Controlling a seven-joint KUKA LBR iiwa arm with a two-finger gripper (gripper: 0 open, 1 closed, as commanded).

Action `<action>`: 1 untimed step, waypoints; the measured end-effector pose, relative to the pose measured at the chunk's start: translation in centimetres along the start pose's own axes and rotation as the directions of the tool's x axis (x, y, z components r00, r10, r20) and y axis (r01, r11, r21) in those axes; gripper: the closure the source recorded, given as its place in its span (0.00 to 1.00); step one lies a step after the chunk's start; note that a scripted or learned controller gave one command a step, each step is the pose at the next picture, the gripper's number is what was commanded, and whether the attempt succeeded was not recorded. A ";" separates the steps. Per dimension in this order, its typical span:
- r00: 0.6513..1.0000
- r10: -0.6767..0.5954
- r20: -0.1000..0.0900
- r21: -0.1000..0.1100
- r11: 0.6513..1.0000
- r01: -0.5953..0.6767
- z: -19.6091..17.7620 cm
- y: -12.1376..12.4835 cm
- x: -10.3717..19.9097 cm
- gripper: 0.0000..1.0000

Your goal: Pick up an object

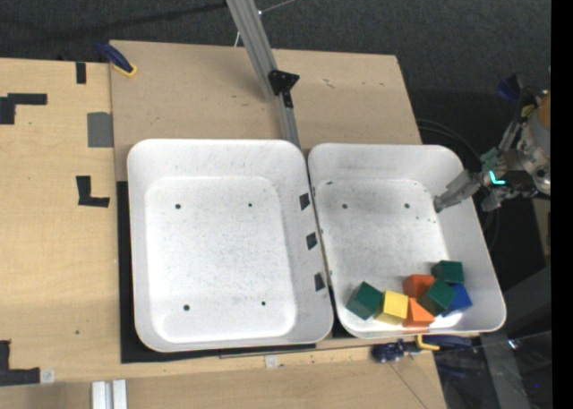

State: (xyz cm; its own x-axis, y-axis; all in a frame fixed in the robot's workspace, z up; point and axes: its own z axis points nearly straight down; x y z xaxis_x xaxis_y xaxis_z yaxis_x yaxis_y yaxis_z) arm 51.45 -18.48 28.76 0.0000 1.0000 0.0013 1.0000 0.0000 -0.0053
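Several small blocks lie clustered in the near right corner of the right bin: a green block, a yellow block, an orange block, a red block, a dark green block, a blue block and another green block. My gripper hangs over the bin's right rim, well behind the cluster. Its fingers are spread open with nothing between them; the left finger reaches over the bin floor.
The left bin sits beside the right one, with a ridge between them. A slanted metal pole rises behind the bins with a black clamp. A blue clamp sits at the bench's front edge.
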 end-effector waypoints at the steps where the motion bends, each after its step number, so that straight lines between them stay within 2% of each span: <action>1: 1.000 -0.002 0.001 -0.004 1.000 0.002 -0.2 0.1 0.0 0.00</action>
State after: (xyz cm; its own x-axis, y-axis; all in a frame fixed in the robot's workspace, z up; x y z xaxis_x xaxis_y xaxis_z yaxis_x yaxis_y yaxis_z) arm 51.52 -18.47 28.98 -0.0021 1.0000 0.0000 1.0000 0.0021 -0.0013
